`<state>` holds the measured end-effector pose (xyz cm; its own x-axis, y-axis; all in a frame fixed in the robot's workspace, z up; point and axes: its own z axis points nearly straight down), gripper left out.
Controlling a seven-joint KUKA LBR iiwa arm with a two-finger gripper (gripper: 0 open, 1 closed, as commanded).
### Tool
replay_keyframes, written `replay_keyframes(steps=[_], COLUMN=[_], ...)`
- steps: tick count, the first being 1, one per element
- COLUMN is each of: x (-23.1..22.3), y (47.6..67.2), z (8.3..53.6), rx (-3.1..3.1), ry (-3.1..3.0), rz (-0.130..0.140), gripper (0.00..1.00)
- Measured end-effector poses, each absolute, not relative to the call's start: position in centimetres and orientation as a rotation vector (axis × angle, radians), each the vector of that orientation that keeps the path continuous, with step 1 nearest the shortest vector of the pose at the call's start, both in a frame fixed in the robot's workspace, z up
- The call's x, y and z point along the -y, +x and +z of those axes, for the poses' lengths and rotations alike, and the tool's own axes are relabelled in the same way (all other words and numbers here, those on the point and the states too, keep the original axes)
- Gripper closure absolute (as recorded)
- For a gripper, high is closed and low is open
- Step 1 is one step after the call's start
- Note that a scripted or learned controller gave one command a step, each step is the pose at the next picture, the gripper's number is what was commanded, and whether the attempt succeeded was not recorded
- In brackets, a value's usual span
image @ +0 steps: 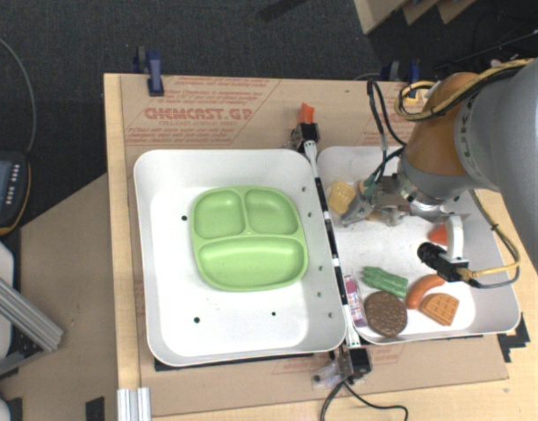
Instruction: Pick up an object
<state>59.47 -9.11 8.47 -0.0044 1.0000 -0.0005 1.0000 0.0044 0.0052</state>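
The arm [479,121] reaches in from the right over the right bin [497,318], its gripper [367,207] low at the bin's upper left area. Just beside the gripper lies a small pale yellow item [341,196], rounded and lumpy, close against the bin's left wall; whether it touches the gripper cannot be determined. The claw's state cannot be determined from this view, and nothing is visibly held in it. Further contents of the right bin, all toward its near end: a green pickle-shaped piece [385,281], a dark brown round patty [385,313] just below it, an orange waffle-patterned square [441,308] to the patty's right, and an orange rounded piece [423,289] touching the waffle's upper left. A black cable end [440,260] from the arm hangs above these. The left bin [163,314] holds a light green divided plate [248,238] with three compartments, two small ones at the far side and one large one nearer, sitting near the bin's centre.
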Motion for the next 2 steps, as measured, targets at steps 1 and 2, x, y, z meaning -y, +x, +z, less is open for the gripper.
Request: replay_keyframes(steps=[1, 2], x=[9.8, 9.9], y=[66.2, 66.1], z=[8.4, 9.6], rx=[-2.251, -2.242], ry=[2.232, 2.23], rz=[-0.041, -0.04], gripper=[0.0, 1.0])
